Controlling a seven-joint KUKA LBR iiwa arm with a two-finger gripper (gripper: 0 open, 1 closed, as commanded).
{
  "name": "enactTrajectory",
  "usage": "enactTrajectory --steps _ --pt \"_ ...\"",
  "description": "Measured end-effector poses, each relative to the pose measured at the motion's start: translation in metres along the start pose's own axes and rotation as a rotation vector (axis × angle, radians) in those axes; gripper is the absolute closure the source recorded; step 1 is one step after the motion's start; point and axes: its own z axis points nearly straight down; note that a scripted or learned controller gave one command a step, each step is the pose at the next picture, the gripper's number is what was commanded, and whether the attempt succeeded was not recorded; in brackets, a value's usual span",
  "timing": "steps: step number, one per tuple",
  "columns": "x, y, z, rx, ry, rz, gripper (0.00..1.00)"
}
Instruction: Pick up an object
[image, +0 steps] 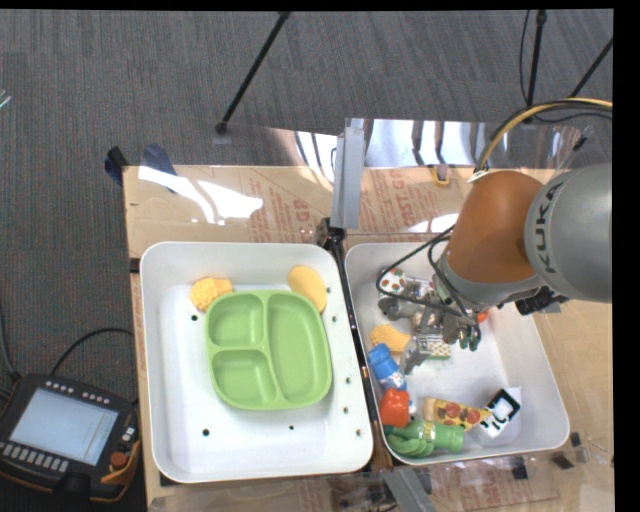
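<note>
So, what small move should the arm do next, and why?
Probably a short descent straight down. The end effector hangs over the right bin, above a small patterned object beside a yellow piece and a blue toy. Nothing appears lifted yet, and the objects are crowded, so a sideways move might push them away.

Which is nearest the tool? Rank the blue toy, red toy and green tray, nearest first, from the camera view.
Measured from the tool:
1. Blue toy, right bin, just left of and below it.
2. Red toy, right bin, lower down.
3. Green tray, left bin.
</note>
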Motion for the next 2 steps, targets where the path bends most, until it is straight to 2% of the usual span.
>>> enactTrajectory --steps 1,2 --pt "0.024 0.008 0.000 0.000 -0.004 0.098 0.00" --pt "-0.018 0.009 0.002 0.005 0.041 0.258 0.00"
